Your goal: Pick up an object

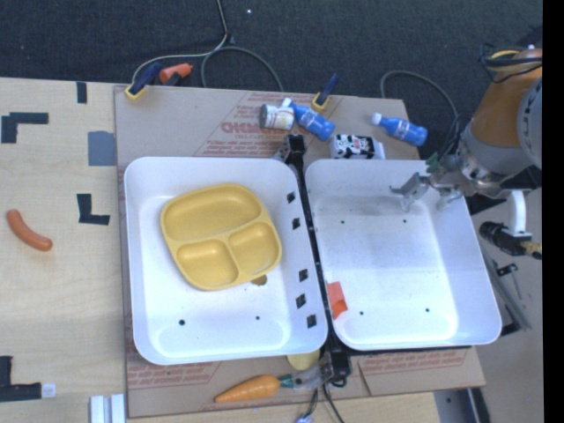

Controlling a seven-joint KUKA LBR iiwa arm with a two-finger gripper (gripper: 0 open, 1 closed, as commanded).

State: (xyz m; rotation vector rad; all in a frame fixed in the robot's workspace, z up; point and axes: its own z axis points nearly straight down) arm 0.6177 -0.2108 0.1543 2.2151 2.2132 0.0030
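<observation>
Where the bins sit side by side:
Left bin (145, 324): yellow plate (220, 234).
Right bin (388, 324): orange tag (337, 300) at left wall.
Gripper (421, 192): over right bin's far edge, spread, holding nothing.

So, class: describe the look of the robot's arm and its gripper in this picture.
The arm is bulky and rounded, grey with a broad orange band above the wrist. A yellow cable loops over its top. The gripper is small, of grey metal, with thin pale fingers.
</observation>
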